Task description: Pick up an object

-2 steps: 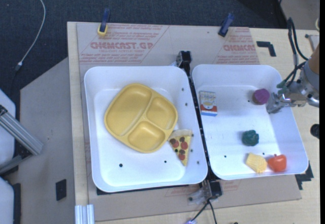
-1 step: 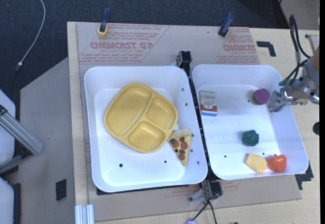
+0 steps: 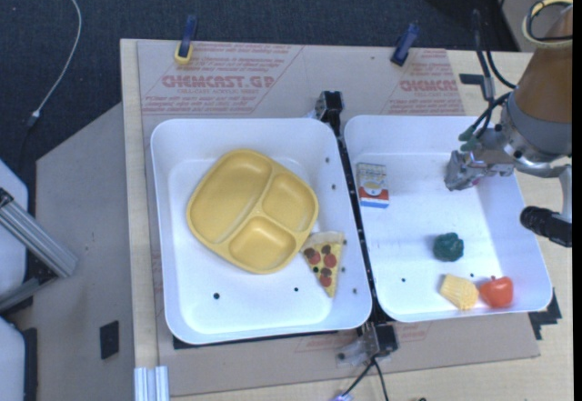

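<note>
Green object (image 3: 447, 246): approach step, nothing yet gripped.
We judge the green object the nearest candidate; it lies in the right bin (image 3: 411, 305), below the gripper (image 3: 466, 168), which hangs over that bin's upper right area. We cannot tell how the pincer stands. The next move calls for travel toward the object, then descent over it. The right bin also holds a small carton (image 3: 373, 185), a yellow piece (image 3: 459, 291) and a red tomato (image 3: 496, 291). The left bin (image 3: 173, 208) holds a yellow divided plate (image 3: 252, 209) and a pizza slice (image 3: 325, 261).
</note>
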Robot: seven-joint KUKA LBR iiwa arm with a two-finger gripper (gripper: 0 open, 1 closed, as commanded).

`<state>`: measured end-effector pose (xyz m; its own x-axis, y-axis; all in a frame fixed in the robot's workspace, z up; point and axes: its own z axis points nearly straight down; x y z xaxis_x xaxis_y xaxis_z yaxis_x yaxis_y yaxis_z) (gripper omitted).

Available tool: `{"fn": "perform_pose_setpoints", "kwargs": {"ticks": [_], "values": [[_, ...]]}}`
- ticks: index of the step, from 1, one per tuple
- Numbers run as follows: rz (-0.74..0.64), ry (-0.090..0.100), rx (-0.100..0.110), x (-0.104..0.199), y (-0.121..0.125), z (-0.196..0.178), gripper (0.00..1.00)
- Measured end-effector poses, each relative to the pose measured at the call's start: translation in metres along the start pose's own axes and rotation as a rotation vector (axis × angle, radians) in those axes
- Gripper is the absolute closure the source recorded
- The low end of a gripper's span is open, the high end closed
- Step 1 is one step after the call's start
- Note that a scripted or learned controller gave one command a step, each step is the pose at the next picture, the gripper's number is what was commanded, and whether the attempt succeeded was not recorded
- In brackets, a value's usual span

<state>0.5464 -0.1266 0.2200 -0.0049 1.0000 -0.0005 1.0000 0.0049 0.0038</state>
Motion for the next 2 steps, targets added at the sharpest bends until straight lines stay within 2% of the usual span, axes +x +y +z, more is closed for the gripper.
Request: {"fn": "perform_pose_setpoints", "kwargs": {"ticks": [2], "values": [[-0.001,0.001,0.001,0.117,0.020,-0.014,1.00]]}}
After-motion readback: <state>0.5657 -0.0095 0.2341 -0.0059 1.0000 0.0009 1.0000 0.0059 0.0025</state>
